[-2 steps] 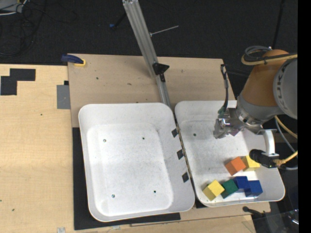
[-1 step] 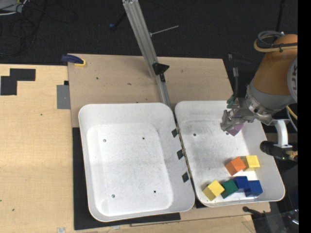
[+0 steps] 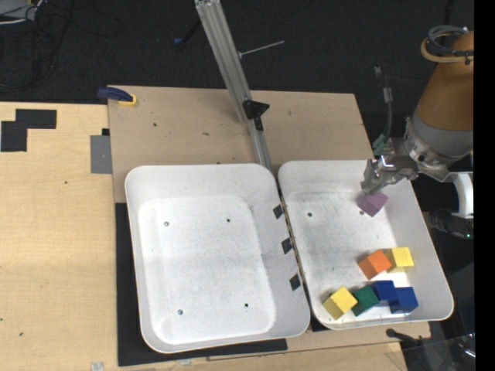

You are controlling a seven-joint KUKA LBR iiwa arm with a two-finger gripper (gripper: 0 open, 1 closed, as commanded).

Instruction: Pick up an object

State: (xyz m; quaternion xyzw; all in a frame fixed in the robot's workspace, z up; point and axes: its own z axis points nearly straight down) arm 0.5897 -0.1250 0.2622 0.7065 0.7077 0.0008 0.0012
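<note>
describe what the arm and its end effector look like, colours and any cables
The arm is bulky and rounded, with a broad orange band above a grey wrist section. A coiled cable loops over its top. The end effector is a small grey metallic assembly at the wrist's tip; finer markings are too small to tell.

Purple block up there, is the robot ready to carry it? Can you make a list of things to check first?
1. Purple block sits right under the end effector: ok.
2. Block truly pinched between the fingers: cannot tell.
3. Block lifted off the right bin floor: cannot tell.
4. Orange block and other blocks lie apart from the purple one: ok.
5. Left bin has bare floor for a drop: ok.
</note>
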